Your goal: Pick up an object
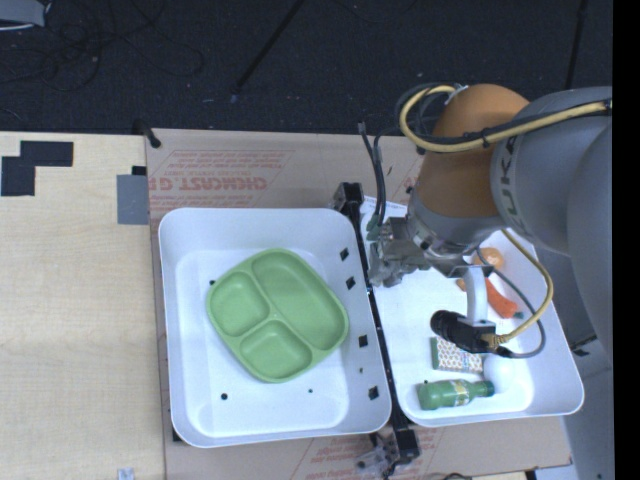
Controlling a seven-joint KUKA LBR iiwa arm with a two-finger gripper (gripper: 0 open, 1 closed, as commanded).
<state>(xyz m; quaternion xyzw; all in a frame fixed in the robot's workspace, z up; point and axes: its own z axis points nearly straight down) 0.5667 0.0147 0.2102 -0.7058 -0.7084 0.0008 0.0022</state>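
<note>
A robotics lab: bench with white bins, loose cables on dark floor.

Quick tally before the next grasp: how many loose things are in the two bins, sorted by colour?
Green: 2, a divided green plastic plate in the left white bin and a green plastic bottle in the right white bin.
Orange: 1, an orange and white object, partly hidden by the arm.
Patterned: 1, a small flat patterned packet.
Total: 4 that I can make out.
</note>
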